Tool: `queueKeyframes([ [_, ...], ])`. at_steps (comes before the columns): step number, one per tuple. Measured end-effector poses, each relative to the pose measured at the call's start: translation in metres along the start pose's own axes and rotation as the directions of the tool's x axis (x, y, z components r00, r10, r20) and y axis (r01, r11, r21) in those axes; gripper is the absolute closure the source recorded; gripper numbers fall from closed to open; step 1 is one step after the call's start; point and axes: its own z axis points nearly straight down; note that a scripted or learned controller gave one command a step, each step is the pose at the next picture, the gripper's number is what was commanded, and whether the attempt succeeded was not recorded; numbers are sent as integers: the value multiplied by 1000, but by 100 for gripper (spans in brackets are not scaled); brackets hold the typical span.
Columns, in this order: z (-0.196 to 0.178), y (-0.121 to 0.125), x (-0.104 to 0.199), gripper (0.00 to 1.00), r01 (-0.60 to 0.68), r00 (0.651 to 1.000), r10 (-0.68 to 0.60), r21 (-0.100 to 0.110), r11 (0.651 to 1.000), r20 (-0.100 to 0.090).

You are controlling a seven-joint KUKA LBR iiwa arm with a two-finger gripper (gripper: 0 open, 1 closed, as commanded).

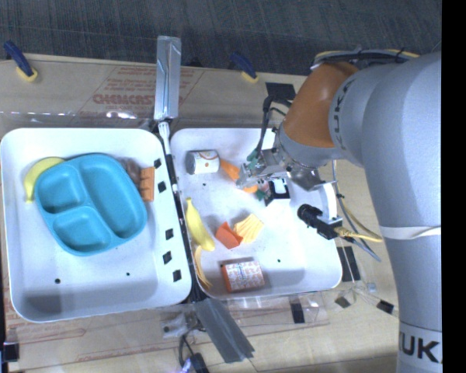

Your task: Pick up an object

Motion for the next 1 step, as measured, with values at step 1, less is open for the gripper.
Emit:
queueKeyframes([
  [1,-18,3,8,100,-178,984,178,37,983,-3],
])
